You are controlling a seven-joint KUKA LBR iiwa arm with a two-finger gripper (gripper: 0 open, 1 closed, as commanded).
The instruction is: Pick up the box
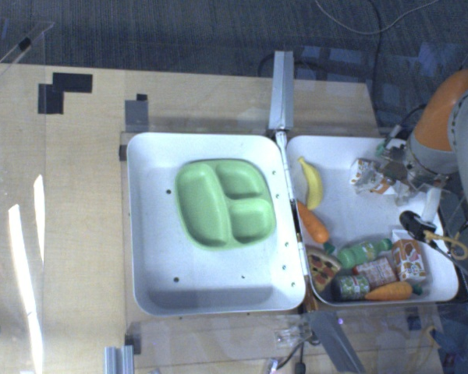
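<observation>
Hovering in the right bin's point(444, 291) far corner, gripper point(374, 176) state unclear; lying near the front edge, the small box point(410, 260), likely light, stiff cardboard, inviting a grip across its narrow sides.

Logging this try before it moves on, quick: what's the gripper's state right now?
Gripper: over the right bin, beside the banana; open or shut cannot be told, and no box shows between its fingers.
</observation>
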